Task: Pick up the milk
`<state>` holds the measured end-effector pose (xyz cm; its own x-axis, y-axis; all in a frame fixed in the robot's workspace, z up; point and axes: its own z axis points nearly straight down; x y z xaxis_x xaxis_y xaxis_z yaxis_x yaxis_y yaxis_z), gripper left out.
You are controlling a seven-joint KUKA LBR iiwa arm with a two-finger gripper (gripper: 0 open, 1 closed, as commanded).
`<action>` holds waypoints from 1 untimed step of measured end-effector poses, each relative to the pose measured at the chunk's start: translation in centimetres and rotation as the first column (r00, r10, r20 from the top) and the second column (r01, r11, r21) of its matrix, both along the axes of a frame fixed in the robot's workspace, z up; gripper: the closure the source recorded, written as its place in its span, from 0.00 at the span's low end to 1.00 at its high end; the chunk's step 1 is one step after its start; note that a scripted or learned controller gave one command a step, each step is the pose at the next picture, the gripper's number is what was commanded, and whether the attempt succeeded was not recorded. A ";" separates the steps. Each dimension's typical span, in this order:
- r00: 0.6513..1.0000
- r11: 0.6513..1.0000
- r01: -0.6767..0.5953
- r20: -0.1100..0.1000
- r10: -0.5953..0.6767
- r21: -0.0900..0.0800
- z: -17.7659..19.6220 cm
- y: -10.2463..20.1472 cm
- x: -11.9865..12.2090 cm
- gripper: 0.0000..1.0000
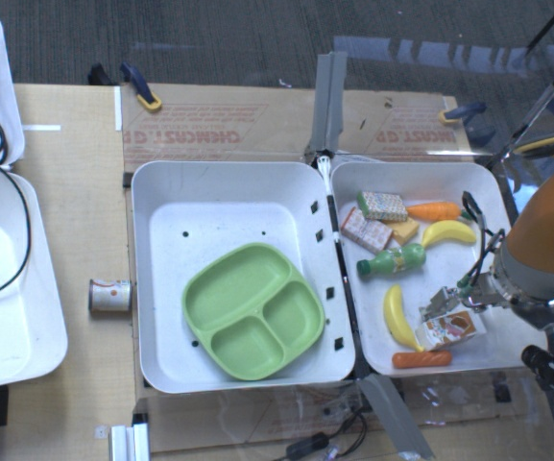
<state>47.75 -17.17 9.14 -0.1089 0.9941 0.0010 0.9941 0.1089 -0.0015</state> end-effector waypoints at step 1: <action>1.000 1.000 0.004 0.001 -0.004 -0.001 0.9 -0.1 0.0 1.00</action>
<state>47.80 -17.25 10.04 -0.1051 0.9945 -0.0002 0.9945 0.1051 -0.0003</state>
